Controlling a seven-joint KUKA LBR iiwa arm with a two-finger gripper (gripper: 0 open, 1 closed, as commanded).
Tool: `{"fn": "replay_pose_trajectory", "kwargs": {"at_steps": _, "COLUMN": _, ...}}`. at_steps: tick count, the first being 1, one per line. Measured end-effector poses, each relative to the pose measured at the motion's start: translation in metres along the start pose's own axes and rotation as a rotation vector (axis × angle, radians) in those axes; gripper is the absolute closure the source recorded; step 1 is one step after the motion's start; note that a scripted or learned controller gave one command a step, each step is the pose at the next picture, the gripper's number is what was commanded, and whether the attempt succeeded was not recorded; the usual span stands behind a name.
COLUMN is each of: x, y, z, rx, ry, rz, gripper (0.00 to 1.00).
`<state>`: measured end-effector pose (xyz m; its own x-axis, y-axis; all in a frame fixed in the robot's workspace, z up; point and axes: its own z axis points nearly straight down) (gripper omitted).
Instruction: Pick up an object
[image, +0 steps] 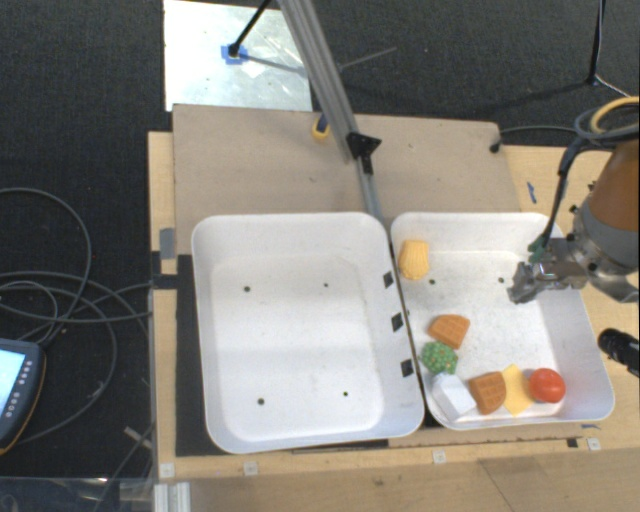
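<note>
The approach step seems in hand: the end effector (524, 284), whose state I cannot tell, hangs inside the right bin (597, 385), needing descent onto the orange piece (450, 329) near that bin's middle.

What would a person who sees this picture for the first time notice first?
Probably the cluster of small colourful objects in the right bin: a red ball, a yellow piece and a brown piece near its front edge, a green one close by. The end effector hangs above that bin's right side, apart from them. The left bin is plain white.
</note>
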<state>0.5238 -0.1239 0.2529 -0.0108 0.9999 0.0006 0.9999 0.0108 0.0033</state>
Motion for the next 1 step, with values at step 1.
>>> {"fn": "replay_pose_trajectory", "kwargs": {"at_steps": 1, "x": 0.0472, "y": 0.0181, "z": 0.0131, "rx": 0.002, "ry": 0.001, "rz": 0.000, "gripper": 1.00}}
